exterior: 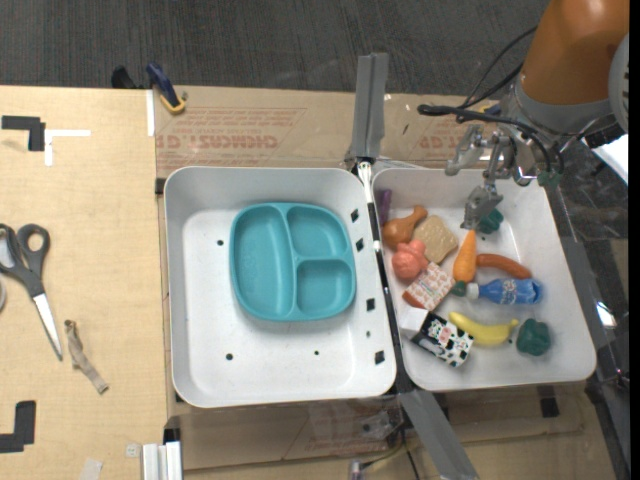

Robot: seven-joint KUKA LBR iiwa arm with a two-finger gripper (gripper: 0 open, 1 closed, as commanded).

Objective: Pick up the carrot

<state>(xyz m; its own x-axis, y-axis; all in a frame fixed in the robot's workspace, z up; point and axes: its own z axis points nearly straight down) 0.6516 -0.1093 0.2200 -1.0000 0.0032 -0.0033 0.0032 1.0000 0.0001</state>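
Hovered over the right bin [560, 268], gripper [483, 208]; finger state could not be told. Just below it, apart, lay the carrot [465, 255], tilted, beside a cracker [436, 237].

A robotics lab: bench-mounted arm [580, 38], white bins [190, 298].

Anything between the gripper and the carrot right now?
No: in the camera view only bare white bin floor separates the gripper from the carrot just below it.
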